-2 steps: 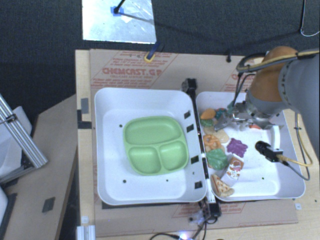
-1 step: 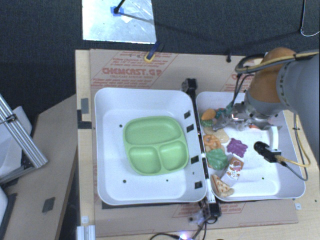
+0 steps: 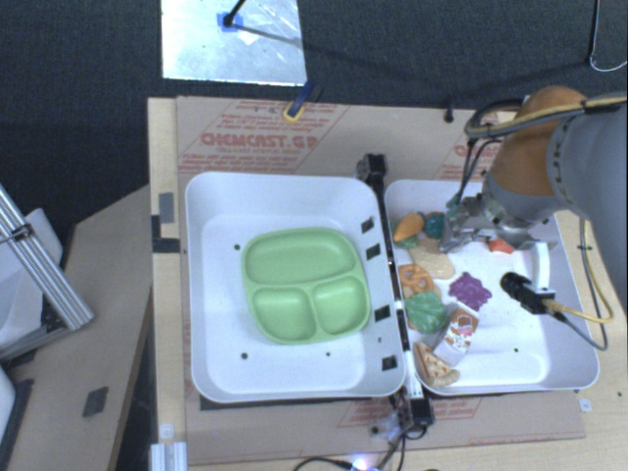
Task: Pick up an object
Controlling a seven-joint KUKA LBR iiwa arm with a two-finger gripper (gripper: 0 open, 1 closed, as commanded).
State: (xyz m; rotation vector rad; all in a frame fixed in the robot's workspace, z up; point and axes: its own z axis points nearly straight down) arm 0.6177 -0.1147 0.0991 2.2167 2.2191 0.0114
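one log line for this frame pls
task: pick up an object | gripper: low in right bin, by orange toy | grasp: not visible | left bin: green tray

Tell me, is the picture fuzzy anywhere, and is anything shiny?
In the camera view, the small toy foods in the right white bin look soft and hard to name; the silvery foil square above the bench glares brightly; the green divided plate is evenly lit and casts hardly any shadow.
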